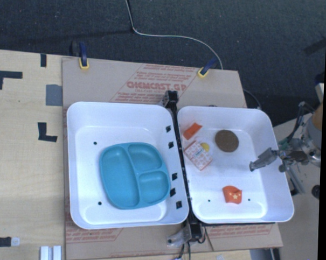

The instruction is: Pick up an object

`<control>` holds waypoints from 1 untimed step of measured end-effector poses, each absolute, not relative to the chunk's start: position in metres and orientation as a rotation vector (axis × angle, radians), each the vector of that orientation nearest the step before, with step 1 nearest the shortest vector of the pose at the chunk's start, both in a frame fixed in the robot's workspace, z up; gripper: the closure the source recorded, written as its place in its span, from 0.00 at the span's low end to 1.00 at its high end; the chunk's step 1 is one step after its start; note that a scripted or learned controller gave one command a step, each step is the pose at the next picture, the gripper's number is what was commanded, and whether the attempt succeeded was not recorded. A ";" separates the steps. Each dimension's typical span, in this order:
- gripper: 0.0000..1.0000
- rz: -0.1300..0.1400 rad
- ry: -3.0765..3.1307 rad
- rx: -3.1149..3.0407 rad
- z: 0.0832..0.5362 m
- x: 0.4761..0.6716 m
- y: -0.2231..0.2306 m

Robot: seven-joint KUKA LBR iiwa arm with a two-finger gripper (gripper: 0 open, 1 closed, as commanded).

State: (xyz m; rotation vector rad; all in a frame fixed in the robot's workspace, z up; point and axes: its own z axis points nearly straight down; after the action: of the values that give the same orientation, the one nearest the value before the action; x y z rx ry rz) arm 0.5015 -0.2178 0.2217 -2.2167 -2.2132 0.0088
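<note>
The arm reaches in from the right edge of the camera view, low over the outer rim of the right bin point(271, 126), with only its wrist end and cabling showing past the bin's right wall. Its hand point(263, 160) points leftward into the bin, a grey finger tip hanging above bare white floor near the right wall. Whether that hand is spread or closed cannot be told from this angle; nothing is seen between its fingers, and it touches none of the objects.

From the left: the wooden tabletop point(22, 147) carries dark tape marks. On it lies a brown cardboard sheet point(154, 80) printed in red letters that look like "CHEMCAST GP", partly blurred. The left bin point(80, 118) holds a blue divided plate point(133, 174) with three compartments, lying flat near the bin's middle.

In the right bin, an orange block point(192, 129) sits near the top left corner. Just below it lies a small red-and-white patterned packet point(197, 155) with a yellow piece point(205, 147) touching its upper edge; any print on it is too small to read. A brown round disc point(226, 140) rests to the right, apart from them. A red-orange object point(232, 194) lies nearer the front wall, below and left of the hand and well apart from it.
</note>
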 end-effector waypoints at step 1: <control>0.00 0.002 -2.221 -2.220 0.226 0.504 -0.218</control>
State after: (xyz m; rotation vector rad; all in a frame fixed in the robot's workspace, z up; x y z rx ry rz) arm 0.5037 -0.2178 0.2258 -2.2196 -2.2214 0.0021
